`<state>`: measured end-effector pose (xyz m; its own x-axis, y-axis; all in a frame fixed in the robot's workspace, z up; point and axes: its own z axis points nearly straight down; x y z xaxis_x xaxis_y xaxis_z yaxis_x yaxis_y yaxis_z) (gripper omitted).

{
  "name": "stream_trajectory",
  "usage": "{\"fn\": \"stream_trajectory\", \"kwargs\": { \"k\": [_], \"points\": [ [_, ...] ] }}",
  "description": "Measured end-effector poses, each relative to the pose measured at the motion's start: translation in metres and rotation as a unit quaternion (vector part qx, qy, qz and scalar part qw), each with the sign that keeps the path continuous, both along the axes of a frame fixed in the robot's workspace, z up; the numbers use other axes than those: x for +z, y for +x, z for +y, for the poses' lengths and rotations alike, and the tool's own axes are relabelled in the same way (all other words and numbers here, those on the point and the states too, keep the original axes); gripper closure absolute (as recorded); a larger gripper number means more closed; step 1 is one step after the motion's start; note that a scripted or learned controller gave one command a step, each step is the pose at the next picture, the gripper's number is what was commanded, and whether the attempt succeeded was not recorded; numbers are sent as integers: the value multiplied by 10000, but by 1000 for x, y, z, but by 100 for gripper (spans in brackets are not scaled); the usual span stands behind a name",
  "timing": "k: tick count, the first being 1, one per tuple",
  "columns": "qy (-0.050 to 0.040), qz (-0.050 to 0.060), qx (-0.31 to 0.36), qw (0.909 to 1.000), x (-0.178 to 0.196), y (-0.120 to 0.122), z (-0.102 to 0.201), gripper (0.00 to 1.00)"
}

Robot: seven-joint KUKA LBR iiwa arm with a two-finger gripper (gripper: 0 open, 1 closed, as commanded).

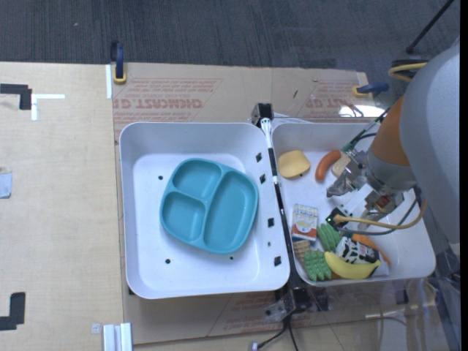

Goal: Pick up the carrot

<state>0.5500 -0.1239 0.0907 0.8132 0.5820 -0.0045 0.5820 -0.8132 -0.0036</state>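
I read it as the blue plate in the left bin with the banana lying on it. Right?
Not quite. The blue plate is in the left bin, but the banana does not lie on it: the camera view shows it in the right bin, near the front wall.

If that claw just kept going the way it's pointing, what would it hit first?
Probably the gripper would meet the bare floor of the right bin, short of the carton; depth is unclear.

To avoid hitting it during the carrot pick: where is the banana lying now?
In the camera view the banana lies in the right bin, along its near edge, right of a green toy and just below a black-and-white toy.
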Motion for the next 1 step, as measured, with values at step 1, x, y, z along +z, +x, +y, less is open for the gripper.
{"fn": "stream_trajectory", "kwargs": {
  "k": [1],
  "points": [
    [10, -25, 1415, 9899, 1, -51, 12, 0]
  ]
}}
